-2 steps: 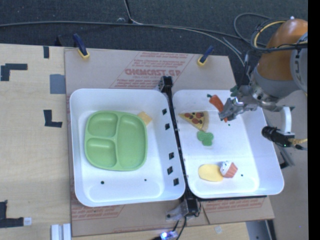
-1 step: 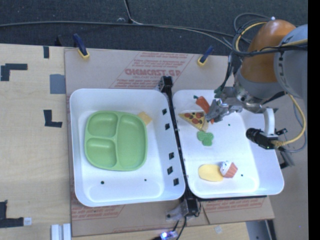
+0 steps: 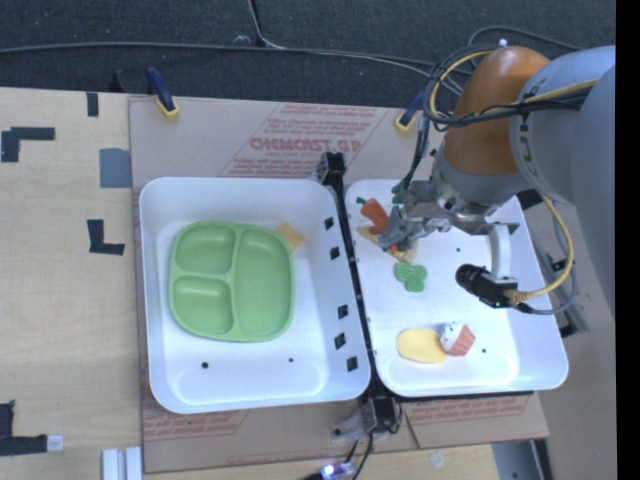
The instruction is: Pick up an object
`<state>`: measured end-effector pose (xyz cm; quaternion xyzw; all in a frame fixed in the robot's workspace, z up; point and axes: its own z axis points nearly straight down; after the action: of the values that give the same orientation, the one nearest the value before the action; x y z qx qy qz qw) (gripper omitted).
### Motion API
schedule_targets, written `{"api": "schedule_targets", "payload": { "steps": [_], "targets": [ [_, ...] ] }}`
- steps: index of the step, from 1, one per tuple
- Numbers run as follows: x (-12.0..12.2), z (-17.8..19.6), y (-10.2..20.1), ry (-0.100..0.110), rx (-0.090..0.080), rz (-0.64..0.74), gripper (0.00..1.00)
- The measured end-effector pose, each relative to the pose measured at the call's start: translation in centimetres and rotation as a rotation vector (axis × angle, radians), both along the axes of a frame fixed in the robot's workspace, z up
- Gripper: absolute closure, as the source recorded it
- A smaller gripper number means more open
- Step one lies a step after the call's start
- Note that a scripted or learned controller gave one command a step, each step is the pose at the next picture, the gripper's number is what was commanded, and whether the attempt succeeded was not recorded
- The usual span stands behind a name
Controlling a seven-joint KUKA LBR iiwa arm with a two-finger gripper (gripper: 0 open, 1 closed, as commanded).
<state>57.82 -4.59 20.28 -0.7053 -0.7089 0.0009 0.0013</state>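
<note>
Camera view: 2 bins (image 3: 160, 368), 1 green tray (image 3: 232, 280)

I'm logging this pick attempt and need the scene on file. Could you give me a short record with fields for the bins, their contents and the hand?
left bin: green three-compartment plastic plate; small yellow piece beside the plate's upper right corner
right bin: orange-red toy piece, small green toy, yellow oval toy, small red-and-white toy touching it
hand: low over the right bin's upper left, between the orange-red piece and green toy
grasp: cannot tell
</note>
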Motion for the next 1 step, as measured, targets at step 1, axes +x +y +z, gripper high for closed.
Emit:
{"api": "schedule_targets", "payload": {
  "steps": [1],
  "targets": [
    [-0.65,-0.35,5.54,0.000,0.001,0.001,1.00]
  ]
}}
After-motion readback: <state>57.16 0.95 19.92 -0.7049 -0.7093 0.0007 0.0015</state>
